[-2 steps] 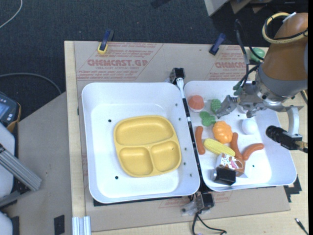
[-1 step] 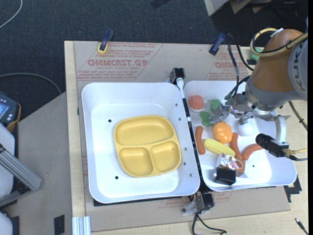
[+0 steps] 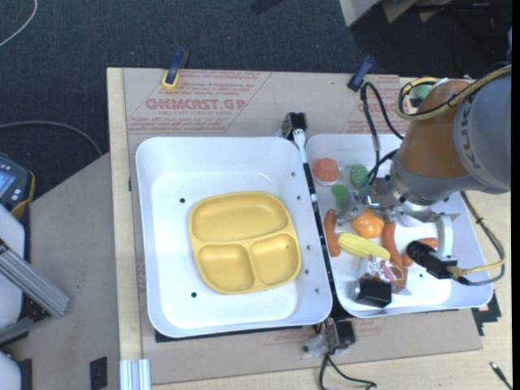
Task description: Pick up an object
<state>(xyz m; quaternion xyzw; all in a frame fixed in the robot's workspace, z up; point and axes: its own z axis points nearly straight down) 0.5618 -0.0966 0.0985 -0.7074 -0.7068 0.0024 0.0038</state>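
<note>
Down at the front of the right bin, nearest you, sits a small black block, and just behind it lies a yellow corn cob with its long side running left to right and tipping down a little to the right. You could go for the small orange ball, which sits in the middle of the toy food pile, touching the corn on its far side. Your gripper hangs right over that pile, just up and to the right of the orange ball, so the ball lies a bit left and toward you from it. You cannot tell if the gripper has anything in it. Around the ball you can see a carrot on the left, a red sausage on the right, green bits and a pink round piece farther back. Over in the left bin rests a yellow divided plate, well away from the arm.
</note>
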